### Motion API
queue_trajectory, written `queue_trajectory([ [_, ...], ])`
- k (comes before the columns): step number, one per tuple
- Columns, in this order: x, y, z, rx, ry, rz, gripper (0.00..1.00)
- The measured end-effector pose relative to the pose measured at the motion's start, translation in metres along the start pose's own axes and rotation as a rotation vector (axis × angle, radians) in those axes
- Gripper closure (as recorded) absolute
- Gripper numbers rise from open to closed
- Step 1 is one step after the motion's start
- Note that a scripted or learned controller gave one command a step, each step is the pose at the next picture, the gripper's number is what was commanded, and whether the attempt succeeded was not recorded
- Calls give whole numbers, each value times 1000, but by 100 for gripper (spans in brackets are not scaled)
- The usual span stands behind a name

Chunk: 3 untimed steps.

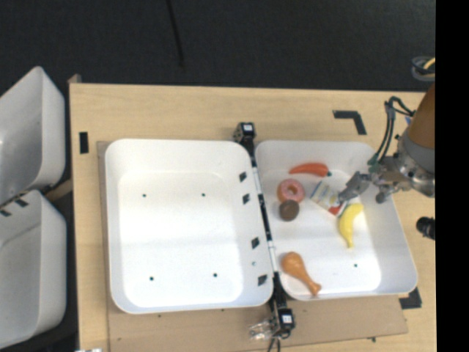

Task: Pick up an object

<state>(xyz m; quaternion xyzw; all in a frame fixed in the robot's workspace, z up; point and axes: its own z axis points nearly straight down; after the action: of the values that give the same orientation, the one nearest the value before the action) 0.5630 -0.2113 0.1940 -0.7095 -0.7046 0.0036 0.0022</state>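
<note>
Banana (349, 223) sits just below-left of gripper (350, 189), long axis approx vertical in frame; can't tell jaw state.

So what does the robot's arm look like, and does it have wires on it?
The arm is grey with an orange band just above the wrist. Dark, greenish cables loop out beside it. At its end is a grey metal gripper with two thin fingers. It is too blurry to see any markings.
</note>
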Motion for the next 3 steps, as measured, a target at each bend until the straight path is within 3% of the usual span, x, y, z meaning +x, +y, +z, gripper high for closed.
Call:
queue_trajectory([
  [1, -19, -43, 99, 1, 3, -3, 0],
  [2, -19, -38, 83, -11, 1, -3, 100],
  [3, 100, -21, 94, -10, 7, -18, 100],
])
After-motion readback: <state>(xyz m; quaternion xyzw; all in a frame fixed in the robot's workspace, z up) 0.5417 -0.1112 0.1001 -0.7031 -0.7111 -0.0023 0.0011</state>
